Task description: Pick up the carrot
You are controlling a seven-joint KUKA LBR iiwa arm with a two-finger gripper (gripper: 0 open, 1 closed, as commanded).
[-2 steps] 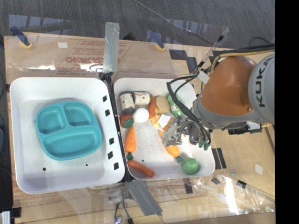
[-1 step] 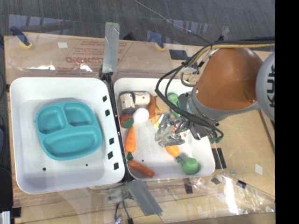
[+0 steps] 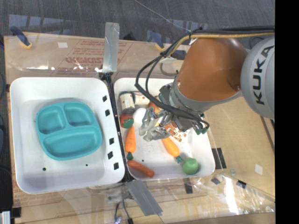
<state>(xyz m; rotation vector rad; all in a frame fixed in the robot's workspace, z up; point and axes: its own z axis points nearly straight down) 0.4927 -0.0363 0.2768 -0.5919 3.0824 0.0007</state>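
Orange tapered carrot (image 3: 130,140); green-tipped end

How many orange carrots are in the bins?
2. One carrot lies by the right bin's left wall; another carrot lies under the gripper. The arm may hide more.

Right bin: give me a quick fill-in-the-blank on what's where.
1. The teal tray lies in the ____ bin.
2. The green ball sits near the right bin's ____ corner.
3. The gripper hangs over the ____ bin.

Missing words: left; front right; right
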